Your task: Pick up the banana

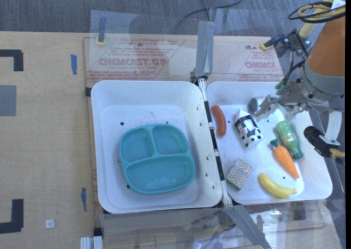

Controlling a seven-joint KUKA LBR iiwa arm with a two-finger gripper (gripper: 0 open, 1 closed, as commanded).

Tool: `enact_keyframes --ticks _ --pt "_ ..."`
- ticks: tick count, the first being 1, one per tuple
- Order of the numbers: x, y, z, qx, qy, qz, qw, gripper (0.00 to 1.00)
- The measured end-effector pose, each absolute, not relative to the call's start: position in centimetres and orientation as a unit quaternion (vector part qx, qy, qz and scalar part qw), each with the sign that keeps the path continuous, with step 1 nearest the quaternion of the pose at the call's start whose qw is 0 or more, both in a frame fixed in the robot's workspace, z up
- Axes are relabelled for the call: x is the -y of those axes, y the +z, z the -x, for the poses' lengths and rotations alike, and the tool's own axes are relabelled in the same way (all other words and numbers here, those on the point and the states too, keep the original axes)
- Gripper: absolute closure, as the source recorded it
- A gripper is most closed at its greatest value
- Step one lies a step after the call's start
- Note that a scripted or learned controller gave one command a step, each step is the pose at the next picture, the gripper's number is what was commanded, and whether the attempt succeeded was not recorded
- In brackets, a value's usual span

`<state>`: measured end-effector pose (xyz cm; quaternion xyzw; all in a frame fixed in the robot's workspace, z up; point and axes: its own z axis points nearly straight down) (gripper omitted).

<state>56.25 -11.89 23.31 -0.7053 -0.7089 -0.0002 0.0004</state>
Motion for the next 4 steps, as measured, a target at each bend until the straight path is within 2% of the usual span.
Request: enact_keyframes --ticks 1,2,3,4 --pt "13.3 8.9 -49.4 0.609 -0.0044 0.793 -0.003 0.00" --pt "18.3 8.9 -48.3 0.717 -0.0038 0.697 -0.003 0.00" --pt "15.1 8.9 -48.3 0.814 -0.0022 0.581 -0.006 0.00" --pt "15.3 10.0 -48.4 0.813 -0.0036 0.582 -0.009 1.00"
